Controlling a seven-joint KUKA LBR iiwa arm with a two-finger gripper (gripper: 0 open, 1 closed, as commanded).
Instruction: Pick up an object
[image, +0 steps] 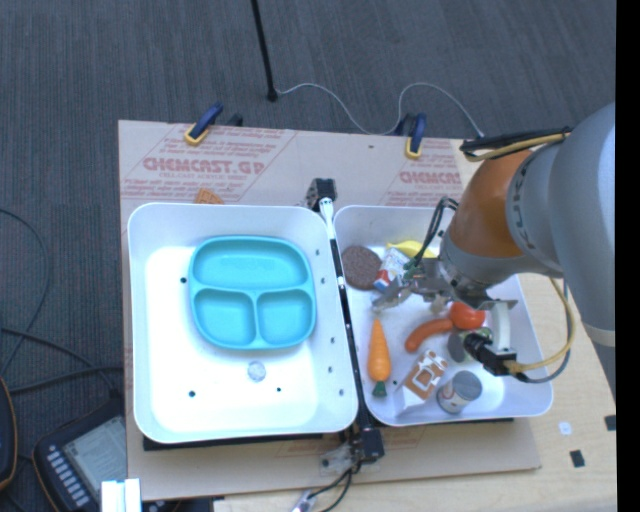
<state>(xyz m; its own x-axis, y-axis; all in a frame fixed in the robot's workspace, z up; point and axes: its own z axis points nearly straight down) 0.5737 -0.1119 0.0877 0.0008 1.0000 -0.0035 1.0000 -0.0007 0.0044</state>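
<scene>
Camera view: claw (403, 287) above carrot (379, 350).

1. I see two bins side by side on the board (200, 165): left bin (145, 330), right bin (530, 400).
2. A divided tray (252, 292) lies in the left bin, toward its rear edge.
3. In the right bin, a carrot (379, 350) lies along the left wall; a can (459, 391) sits near the front edge.
4. The gripper (400, 288) reaches into the right bin's rear part.
</scene>
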